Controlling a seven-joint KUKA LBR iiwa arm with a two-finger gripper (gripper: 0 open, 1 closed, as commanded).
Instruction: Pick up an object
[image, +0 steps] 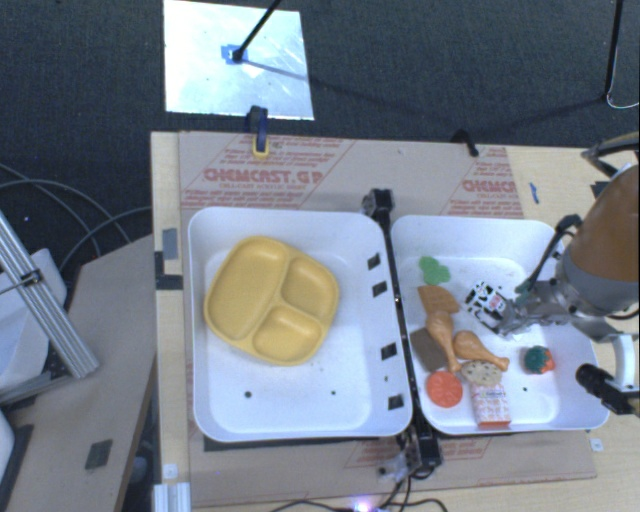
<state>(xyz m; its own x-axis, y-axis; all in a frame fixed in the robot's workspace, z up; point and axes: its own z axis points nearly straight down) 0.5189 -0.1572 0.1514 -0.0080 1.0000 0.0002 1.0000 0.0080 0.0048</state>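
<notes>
Down at the right side of the frame, the grey arm (605, 250) with its orange band reaches into the right bin (520, 235), and its gripper (515, 315) sits low over the bin's middle, just beside a small black-and-white patterned object (484, 299). Whether the jaws are apart or closed cannot be told from this angle, and nothing can be seen caught between them. The pickable things all lie in that right bin: a green piece (434, 269) near the upper left of the bin, two tan drumstick-shaped toys (440, 310) and (478, 350) running down its left-centre, a dark brownish slab (430, 348) touching them, an orange-red disc (444, 389) near the lower edge, a speckled round biscuit-like item (481, 374) and a red-and-white packet (490, 405) just below it. A small ball in green and orange (539, 360) rests to the right of the drumsticks. In the left bin (300, 405), a yellow divided tray (272, 298) lies tilted toward the upper left.
</notes>
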